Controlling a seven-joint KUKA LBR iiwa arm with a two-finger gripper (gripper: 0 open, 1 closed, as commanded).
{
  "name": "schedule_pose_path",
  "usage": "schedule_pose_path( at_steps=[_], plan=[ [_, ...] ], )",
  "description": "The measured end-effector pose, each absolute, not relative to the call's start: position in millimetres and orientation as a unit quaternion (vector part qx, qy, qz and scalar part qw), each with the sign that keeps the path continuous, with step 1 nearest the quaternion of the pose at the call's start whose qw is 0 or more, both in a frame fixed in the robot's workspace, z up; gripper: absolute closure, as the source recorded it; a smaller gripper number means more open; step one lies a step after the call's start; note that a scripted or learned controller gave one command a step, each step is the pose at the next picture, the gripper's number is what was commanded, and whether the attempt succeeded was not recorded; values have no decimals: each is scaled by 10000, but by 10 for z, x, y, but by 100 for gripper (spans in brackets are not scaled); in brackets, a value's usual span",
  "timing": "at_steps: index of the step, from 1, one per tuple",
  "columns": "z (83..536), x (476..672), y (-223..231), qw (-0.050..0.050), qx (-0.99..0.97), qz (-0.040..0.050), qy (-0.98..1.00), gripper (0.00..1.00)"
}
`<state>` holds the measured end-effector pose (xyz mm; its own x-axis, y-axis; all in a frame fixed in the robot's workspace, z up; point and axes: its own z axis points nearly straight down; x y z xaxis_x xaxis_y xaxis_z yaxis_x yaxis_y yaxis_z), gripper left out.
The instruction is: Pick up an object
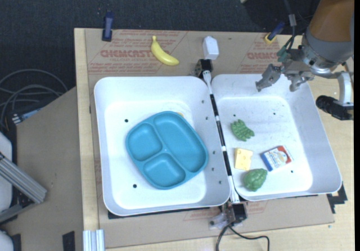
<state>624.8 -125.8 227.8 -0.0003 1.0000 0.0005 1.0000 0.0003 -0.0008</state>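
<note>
Bins sit side by side on the bench, their inner rims touching along the middle. From the camera view, the gripper [283, 77] hangs over the far rim of the right bin [315, 131], fingers spread apart with nothing between them. Below it the bin's far half lies bare and white. Four small things cluster toward the near side: a ridged green piece [242, 129], a yellow block [243, 158], a red-and-blue packet [276, 157] and a lumpy green toy [255, 179], all apart from each other. The left bin [107, 126] carries a blue divided tray [165, 148]. A banana [163, 53] lies on the board beyond.
</note>
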Motion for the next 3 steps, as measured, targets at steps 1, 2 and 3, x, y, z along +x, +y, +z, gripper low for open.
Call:
schedule_pose_path(
  at_steps=[1,2,3],
  plan=[
    [860,6010,-938,1,-7070,0,-7073,0],
    [844,5750,-914,14,-7073,5,-7069,0],
    [943,5754,-916,5,-7077,1,-7066,100]
  ],
)
